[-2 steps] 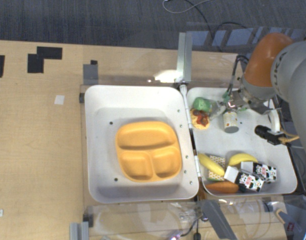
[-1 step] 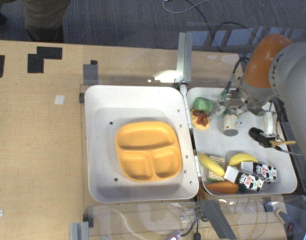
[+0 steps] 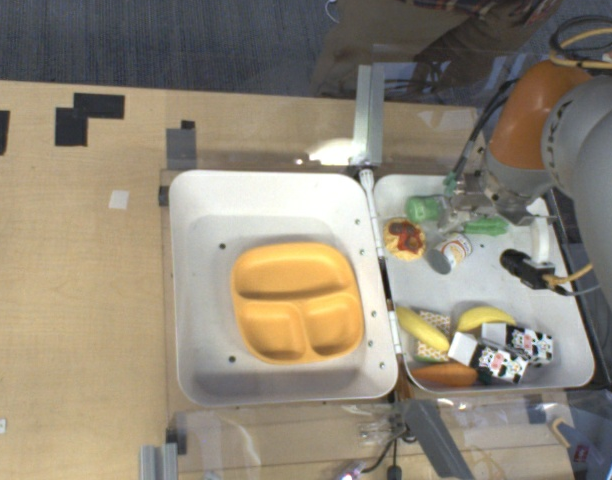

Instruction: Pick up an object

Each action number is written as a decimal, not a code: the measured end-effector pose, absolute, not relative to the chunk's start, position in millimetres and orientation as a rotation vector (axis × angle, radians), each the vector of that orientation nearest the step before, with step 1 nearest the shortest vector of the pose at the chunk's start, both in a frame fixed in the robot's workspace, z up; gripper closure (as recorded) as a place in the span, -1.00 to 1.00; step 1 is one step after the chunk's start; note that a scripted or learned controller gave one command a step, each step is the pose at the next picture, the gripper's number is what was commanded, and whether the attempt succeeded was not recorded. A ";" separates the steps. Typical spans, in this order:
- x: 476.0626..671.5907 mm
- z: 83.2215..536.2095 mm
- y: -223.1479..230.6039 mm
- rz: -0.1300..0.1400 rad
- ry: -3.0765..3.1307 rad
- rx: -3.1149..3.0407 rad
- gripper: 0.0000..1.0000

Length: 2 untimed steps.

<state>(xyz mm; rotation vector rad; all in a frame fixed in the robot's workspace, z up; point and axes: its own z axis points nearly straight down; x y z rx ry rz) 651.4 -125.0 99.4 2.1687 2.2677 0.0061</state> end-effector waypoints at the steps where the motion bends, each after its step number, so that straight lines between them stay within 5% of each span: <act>1: 649.2 181.1 -172.9 0.009 1.766 2.591 1.00; 2: 622.9 246.4 -134.3 0.008 1.960 2.447 1.00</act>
